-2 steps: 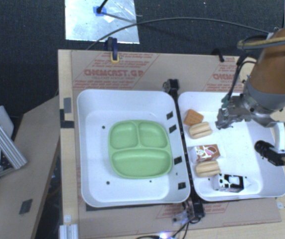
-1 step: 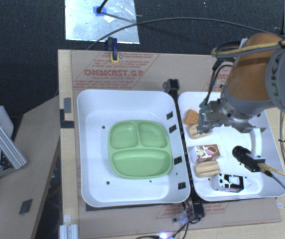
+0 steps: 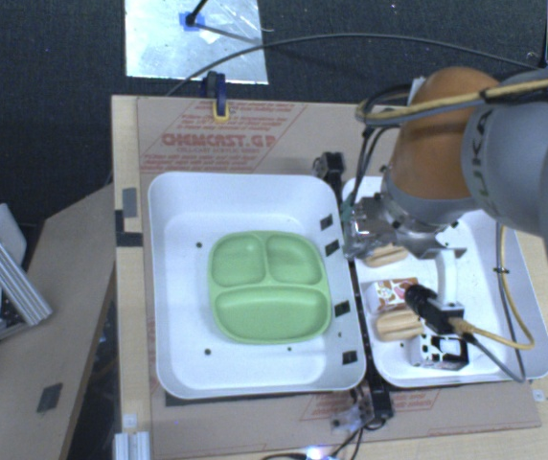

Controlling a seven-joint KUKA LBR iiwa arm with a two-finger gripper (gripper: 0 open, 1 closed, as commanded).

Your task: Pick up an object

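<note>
My gripper [image 3: 416,257] hangs over the upper left part of the right bin [image 3: 523,305], under the grey arm and its orange band [image 3: 437,132]. A tan bun-shaped piece [image 3: 385,255] lies right at the gripper's left side; whether it is touching is unclear. Below it are a small printed packet [image 3: 390,291], a second tan bun-shaped piece [image 3: 395,326] and a black-and-white object [image 3: 441,351] near the front wall. The arm hides the back of this bin.
The left bin [image 3: 183,209] holds a green divided plate [image 3: 269,286]. A black divider with clips [image 3: 348,286] runs between the bins. A yellow-and-black cable [image 3: 490,348] trails across the right bin's front right corner. A foil sheet [image 3: 193,22] lies beyond the bench.
</note>
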